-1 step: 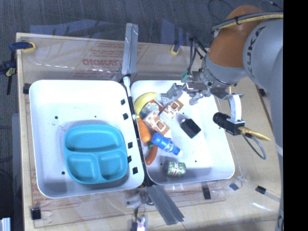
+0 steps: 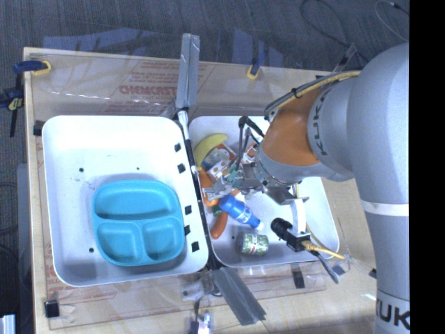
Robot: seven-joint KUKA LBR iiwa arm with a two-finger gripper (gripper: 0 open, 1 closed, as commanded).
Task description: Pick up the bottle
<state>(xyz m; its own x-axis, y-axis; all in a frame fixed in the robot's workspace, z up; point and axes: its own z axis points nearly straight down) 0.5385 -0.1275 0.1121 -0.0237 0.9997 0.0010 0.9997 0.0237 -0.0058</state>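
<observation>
Bottle (image 2: 238, 210), blue with white cap end, lies tilted in right bin (image 2: 321, 199), near its left wall, among clutter: yellow item (image 2: 211, 147) behind it, orange piece (image 2: 218, 225) just beside it, green can (image 2: 254, 243) in front. Arm (image 2: 327, 134) reaches over right bin; fingers (image 2: 240, 179) sit just above bottle, released or clenched cannot tell. Blue divided tray (image 2: 138, 223) in left bin (image 2: 69, 158).
</observation>
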